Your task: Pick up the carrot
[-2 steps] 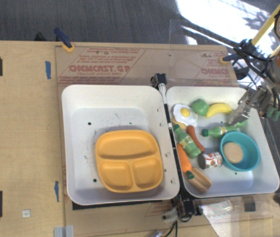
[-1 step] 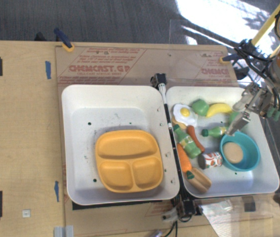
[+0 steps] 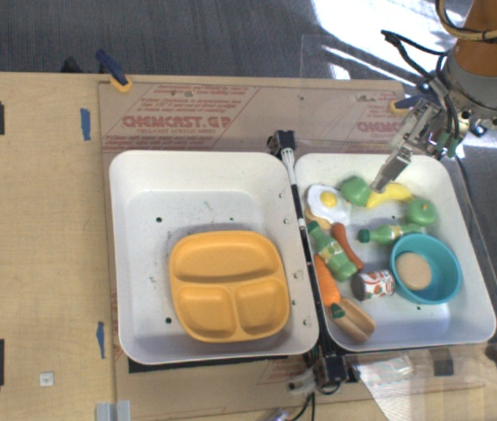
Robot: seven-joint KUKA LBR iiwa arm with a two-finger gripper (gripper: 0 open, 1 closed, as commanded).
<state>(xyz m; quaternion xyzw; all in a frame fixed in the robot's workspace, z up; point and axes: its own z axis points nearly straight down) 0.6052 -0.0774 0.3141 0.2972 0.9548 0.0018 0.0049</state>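
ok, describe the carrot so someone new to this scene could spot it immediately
Look in the right-hand white bin, along its left wall beside the divider. The carrot lies there lengthwise, between a green bottle above and a tan bread-like piece below. It is the only plain orange, tapered stick in that bin.

The orange carrot (image 3: 328,286) lies lengthwise (slightly tilted) along the right bin's left wall, near its front.
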